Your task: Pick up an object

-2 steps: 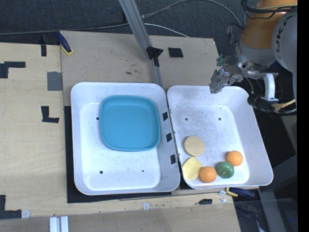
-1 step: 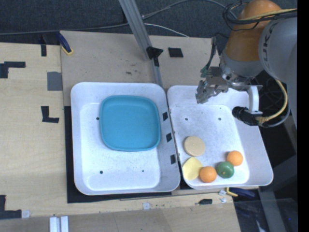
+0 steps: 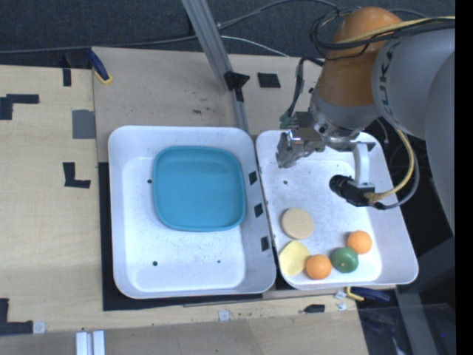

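My gripper (image 3: 290, 152) hangs over the far left part of the right bin (image 3: 392, 268), with nothing visible between its fingers. Below it in the same bin lie a tan round disc (image 3: 298, 223), a yellow piece (image 3: 293, 257), an orange ball (image 3: 318, 267), a green ball (image 3: 344, 259) and a second orange ball (image 3: 359, 241). All of these lie well nearer the front of the bin than the gripper does. The left bin (image 3: 129, 268) holds a blue square plate (image 3: 199, 188).
A grey metal pole (image 3: 214, 46) slants down to the gap between the bins. A black cable fitting (image 3: 347, 188) hangs from the wrist over the right bin. Black tape marks dot the wooden bench (image 3: 44, 220) to the left.
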Robot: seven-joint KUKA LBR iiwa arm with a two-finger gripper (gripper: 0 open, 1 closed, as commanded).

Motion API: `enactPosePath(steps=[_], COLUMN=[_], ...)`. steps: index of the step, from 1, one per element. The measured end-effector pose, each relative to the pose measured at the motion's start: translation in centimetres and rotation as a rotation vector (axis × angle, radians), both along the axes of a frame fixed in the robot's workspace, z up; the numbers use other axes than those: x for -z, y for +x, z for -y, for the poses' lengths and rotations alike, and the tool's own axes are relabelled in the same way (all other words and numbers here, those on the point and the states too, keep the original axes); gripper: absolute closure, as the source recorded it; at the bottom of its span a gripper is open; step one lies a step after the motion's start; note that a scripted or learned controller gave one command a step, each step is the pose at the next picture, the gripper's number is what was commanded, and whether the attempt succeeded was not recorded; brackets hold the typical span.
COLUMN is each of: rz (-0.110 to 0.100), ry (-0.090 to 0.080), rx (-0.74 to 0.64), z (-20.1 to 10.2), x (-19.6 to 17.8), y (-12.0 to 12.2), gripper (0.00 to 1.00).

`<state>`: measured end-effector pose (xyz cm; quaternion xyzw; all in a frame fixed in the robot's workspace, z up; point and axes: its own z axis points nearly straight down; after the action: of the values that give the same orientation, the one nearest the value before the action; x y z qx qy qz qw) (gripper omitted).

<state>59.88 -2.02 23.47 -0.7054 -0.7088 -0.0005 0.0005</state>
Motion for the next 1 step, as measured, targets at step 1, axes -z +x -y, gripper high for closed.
enactPosePath(steps=[1], rz=[-0.001], ry=[-0.001], rx=[0.001], z=[-4.81], x=[0.84], y=[-3.14], gripper=[1.0])
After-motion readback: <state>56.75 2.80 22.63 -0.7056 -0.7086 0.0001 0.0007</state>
